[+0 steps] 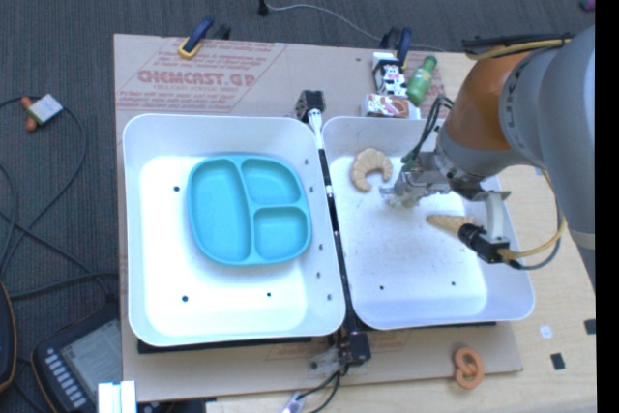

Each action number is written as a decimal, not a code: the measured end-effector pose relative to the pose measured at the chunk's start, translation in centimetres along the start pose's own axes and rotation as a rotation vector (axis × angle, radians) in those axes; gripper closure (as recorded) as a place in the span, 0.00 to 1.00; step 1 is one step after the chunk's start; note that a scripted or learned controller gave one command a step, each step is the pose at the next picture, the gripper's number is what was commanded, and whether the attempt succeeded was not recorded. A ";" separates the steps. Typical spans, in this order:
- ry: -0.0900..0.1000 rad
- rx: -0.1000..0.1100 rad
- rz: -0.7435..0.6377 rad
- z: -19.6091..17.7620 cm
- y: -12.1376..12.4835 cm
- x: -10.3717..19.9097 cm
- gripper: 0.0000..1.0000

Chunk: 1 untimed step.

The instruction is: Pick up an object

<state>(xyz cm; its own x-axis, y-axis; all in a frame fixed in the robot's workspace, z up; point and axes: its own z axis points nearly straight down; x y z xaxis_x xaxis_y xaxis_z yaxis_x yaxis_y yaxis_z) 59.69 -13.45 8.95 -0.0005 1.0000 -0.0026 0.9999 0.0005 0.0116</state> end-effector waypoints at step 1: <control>0.001 0.011 0.001 -0.8 -1.0 -3.4 1.00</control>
